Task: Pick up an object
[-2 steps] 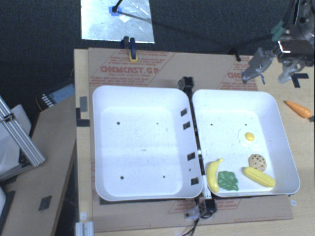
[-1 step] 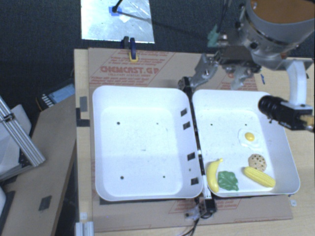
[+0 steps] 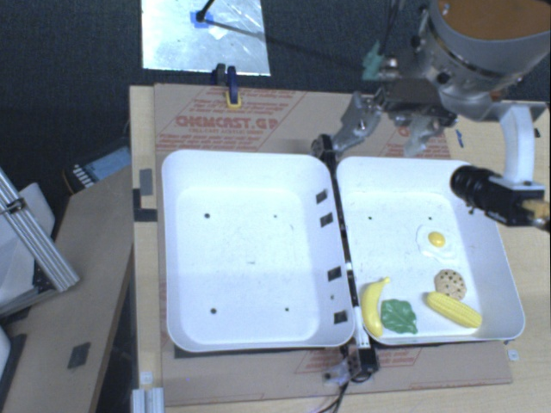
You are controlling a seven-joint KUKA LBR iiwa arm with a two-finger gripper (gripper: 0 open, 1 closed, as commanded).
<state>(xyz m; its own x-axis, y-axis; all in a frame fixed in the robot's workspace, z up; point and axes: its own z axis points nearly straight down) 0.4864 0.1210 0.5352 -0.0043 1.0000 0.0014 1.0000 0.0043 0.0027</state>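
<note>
The right bin [image 3: 389, 222] holds several toy foods along its front. These are a fried egg [image 3: 436, 240], a round cookie [image 3: 449, 282], a yellow corn cob [image 3: 454, 310], a banana [image 3: 373, 306] and a green leafy piece [image 3: 399, 316] touching the banana. My gripper [image 3: 386, 136] hangs over the back rim of the right bin, well behind all of them. Its two grey fingers [image 3: 353, 129] stand apart with nothing between them.
The left bin [image 3: 241, 248] lies beside the right one, joined to it by a black divider with clips [image 3: 336, 231]. A black cylinder on a white bracket [image 3: 486, 192] juts over the right bin's right rim. A shiny metal sheet [image 3: 205, 24] lies behind the bench.
</note>
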